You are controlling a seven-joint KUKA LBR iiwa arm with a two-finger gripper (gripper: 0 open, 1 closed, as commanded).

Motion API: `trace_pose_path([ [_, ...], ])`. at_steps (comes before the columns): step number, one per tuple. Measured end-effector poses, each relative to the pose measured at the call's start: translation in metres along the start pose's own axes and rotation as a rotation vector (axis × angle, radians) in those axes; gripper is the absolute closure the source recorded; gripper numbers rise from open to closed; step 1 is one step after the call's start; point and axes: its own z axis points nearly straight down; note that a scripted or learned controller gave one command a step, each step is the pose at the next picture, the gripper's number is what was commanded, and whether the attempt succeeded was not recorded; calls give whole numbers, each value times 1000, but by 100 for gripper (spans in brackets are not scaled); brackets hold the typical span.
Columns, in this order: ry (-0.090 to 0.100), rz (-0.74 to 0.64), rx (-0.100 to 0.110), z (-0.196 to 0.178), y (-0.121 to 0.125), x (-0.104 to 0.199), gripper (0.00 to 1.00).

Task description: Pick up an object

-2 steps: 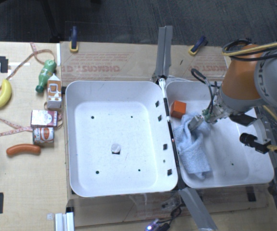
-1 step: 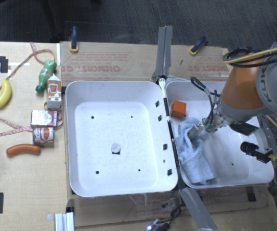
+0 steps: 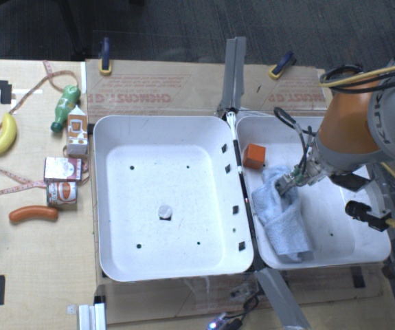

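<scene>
The gripper [image 3: 288,183] is seen low in the right bin [image 3: 334,249], right down on the far end of the crumpled blue-grey cloth [image 3: 283,218]. Whether the jaws are released or clenched can't be told from up here, since the wrist and the orange band of the arm [image 3: 348,129] sit over that part, so no grasp can be claimed yet.

Two candidates are found in that bin: the cloth, spread along the bin's left wall from mid-bin toward the near edge, and a small orange block [image 3: 254,156] further back, just beside the divider. The left bin [image 3: 108,184] has only a little pale round thing [image 3: 165,213] near its middle, well apart from the arm.

Judging by position, the cloth is what's being gone for. For that to be done well, a raised fold should be pinched rather than a flat patch, and the closing should be finished before any lift is started. Cloth slips easily, so a straight upward pull is probably safest, with the trailing end kept off the bin wall. The block is near enough that it could get nudged if the cloth drags sideways.
</scene>
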Motion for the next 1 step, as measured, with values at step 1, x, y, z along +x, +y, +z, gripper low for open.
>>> trace_pose_path([
  [1, 0, 0, 0, 0, 0, 0, 0],
])
